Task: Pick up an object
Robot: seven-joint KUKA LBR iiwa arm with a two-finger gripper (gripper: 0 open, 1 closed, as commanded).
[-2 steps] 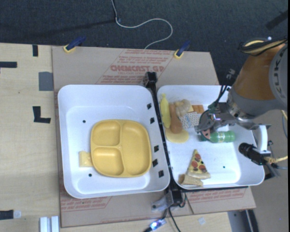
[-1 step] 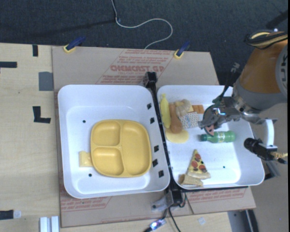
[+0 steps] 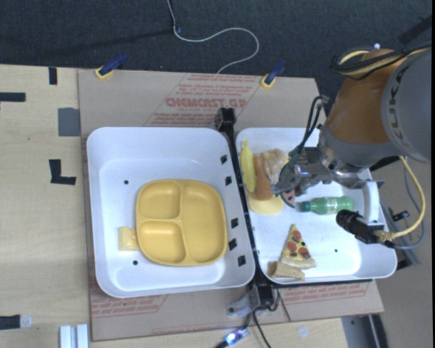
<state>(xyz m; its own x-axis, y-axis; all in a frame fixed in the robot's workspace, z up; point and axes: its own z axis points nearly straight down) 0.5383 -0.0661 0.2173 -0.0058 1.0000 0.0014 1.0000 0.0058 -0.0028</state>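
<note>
- The pizza slice (image 3: 296, 246) lies flat near the front wall of the right bin (image 3: 377, 270), below the end effector (image 3: 293, 180) and well apart from it; it looks like loose stock waiting to be picked.
- The green bottle (image 3: 325, 206) lies on its side just right of and below the end effector, close to it.
- The hot dog (image 3: 264, 171) and banana (image 3: 246, 168) sit at the end effector's left, by the divider. This cluster is probably the target.
- The yellow plate (image 3: 181, 220) rests far left in the left bin (image 3: 101, 151), out of play.
- The arm (image 3: 362, 118) reaches in from the right, wrist bent down over the food. I cannot tell whether the end effector is spread or pinched.
</note>
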